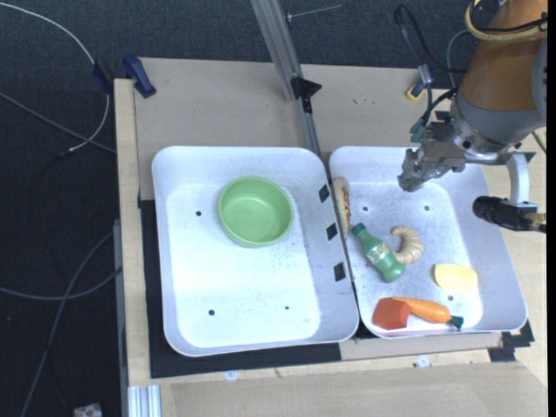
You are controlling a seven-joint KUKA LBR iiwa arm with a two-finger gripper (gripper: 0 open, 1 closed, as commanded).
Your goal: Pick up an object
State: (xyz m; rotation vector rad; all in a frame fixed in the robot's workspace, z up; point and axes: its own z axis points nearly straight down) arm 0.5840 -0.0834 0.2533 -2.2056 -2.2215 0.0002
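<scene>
A green bowl [255, 211] is sitting in the left bin [174, 259], left of the divide where the two white bins are meeting on the counter [217, 102]. Just right of that divide, in the right bin [495, 268], a green bottle [378, 254] is lying beside a curled tan piece [408, 243], with a yellow piece [455, 277] and an orange carrot [421, 309] further right and nearer the front. The jaws [413, 177] are hanging over the right bin's back part, apart from these objects; whether they are parted or closed cannot be told.
</scene>
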